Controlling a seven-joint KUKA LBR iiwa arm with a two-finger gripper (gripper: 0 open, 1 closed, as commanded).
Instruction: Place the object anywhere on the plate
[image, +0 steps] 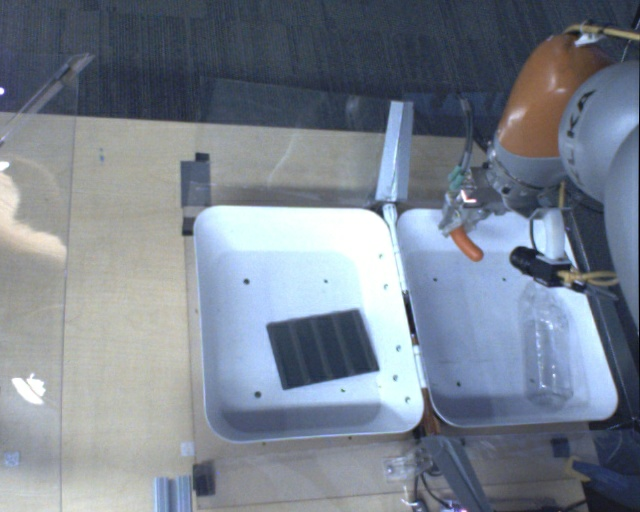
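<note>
One gripper (458, 222) hangs over the far left corner of the right bin (480, 345), at the end of the grey arm (600, 130) that comes in from the right. Its tip is small and cluttered from this angle, so whether the jaws are apart or clamped on anything cannot be told.

Right at that tip sits the orange object (467, 244), short and rounded like a small sausage. Its upper end meets the underside of the gripper, and the rest slants down and to the right. It lies over the white floor of the right bin, close to the far wall and near the wall shared with the other bin. Whether it rests on the floor or hangs just above it is not clear.

Further out in the same bin, a clear plastic bottle (546, 345) lies on its side near the right wall, well apart from the orange object.

Across the divide, the left bin (215, 300) holds the plate (322, 347), a dark ribbed rectangle lying flat and slightly turned, toward the near side of the bin. It is well apart from the gripper and the orange object.

Both bins sit on a pale wooden bench (110, 330).
</note>
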